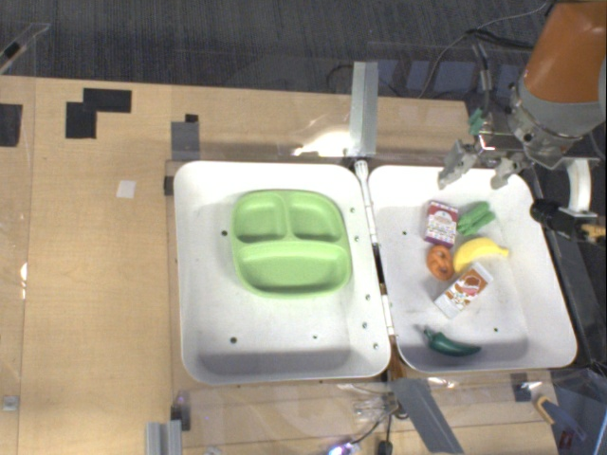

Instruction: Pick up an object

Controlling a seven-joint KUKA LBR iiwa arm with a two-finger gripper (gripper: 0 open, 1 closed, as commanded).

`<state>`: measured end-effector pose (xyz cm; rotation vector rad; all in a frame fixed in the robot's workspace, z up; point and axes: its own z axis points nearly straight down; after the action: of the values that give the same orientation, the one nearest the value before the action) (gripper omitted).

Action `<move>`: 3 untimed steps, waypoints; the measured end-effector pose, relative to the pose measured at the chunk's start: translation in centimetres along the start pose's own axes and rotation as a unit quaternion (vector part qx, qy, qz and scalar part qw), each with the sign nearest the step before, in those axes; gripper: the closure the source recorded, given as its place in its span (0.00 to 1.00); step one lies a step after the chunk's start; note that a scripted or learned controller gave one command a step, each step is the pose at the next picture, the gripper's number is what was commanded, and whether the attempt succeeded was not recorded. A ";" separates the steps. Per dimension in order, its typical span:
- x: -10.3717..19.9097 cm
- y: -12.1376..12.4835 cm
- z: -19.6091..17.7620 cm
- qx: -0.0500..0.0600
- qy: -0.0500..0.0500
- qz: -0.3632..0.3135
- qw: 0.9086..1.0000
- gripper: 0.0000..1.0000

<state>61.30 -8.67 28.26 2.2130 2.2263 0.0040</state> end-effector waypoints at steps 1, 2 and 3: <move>-3.4 -1.3 10.6 0.001 0.000 0.016 1.000 0.00; -4.2 -1.5 18.7 -0.001 0.000 -0.001 1.000 0.00; -3.1 -2.6 19.0 -0.008 -0.002 -0.084 0.996 0.00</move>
<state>58.82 -11.76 9.21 2.0088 2.3935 0.0153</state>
